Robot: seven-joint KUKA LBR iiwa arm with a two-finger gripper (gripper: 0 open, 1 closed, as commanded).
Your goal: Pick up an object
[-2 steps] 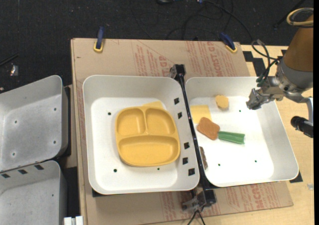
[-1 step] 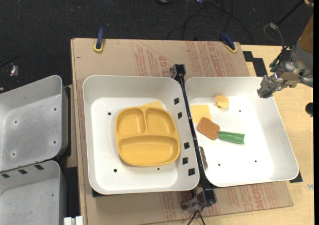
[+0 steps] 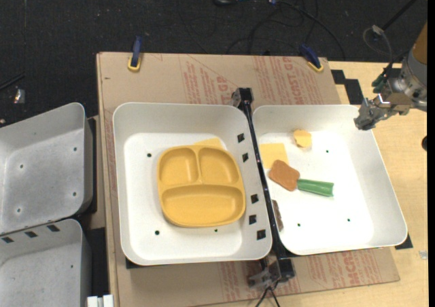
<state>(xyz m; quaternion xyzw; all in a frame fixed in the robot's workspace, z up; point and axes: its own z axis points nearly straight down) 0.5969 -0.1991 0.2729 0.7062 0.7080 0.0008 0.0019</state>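
Arm at the right edge, gripper raised.
The grey arm (image 3: 416, 71) enters from the right, wrist angled down and leftward. The gripper (image 3: 367, 117) hangs at its end, with nothing seen between its fingers.

Dark speckled floor (image 3: 54, 20) — cables (image 3: 285, 0) trailing across.

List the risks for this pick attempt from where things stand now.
1. The brown piece touches the green stick and lies against the yellow flat piece, so a grasp may nudge or catch a neighbour.
2. The yellow flat piece sits by the divider, leaving little finger room.
3. The gripper hangs over the right bin's far rim and might clip it descending.
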